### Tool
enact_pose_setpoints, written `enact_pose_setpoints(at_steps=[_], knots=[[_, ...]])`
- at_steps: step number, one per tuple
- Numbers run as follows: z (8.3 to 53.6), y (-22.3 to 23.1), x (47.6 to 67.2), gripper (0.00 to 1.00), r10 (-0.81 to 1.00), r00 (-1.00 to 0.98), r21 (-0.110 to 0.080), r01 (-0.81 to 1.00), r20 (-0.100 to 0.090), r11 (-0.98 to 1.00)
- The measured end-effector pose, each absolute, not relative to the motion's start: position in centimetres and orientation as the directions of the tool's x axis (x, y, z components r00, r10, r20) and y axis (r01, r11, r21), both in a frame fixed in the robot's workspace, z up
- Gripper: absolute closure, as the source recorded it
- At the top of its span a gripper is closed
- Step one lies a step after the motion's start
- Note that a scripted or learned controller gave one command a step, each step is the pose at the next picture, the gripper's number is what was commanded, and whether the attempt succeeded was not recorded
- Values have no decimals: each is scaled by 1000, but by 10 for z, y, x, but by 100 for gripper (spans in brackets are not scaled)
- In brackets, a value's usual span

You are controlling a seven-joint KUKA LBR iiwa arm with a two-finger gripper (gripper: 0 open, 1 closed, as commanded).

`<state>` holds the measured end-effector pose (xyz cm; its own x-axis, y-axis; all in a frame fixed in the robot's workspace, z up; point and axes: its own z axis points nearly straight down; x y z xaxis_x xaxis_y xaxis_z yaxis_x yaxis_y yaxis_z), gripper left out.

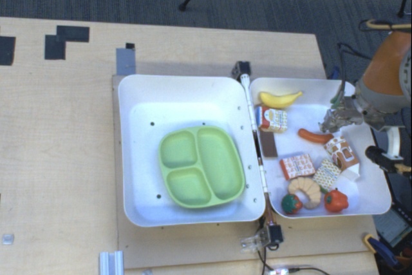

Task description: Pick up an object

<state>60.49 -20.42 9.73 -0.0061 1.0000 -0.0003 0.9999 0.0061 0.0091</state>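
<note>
Pick not yet done – nothing seen lifted.
Near edge of right bin (380, 206): tomato (335, 201), croissant (306, 190), small boxes. Further in, hand (336, 118) is lowered just above/beside sausage (314, 136); hand's state can't be told, no obj seen held. Banana (279, 98) at far wall. Grasp + lift still left.

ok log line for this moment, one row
arm: reaching in from right | claw: over right bin, by sausage | held: nothing visible | left bin: green tray
</note>
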Motion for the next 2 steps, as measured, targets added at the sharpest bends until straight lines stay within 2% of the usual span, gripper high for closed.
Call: enact_pose_setpoints(at_steps=[1, 2], knots=[[85, -205, 651, 100, 1000, -6, 4, 1000, -1, 6], [86, -205, 670, 100, 1000, -7, 5, 1000, -1, 7]])
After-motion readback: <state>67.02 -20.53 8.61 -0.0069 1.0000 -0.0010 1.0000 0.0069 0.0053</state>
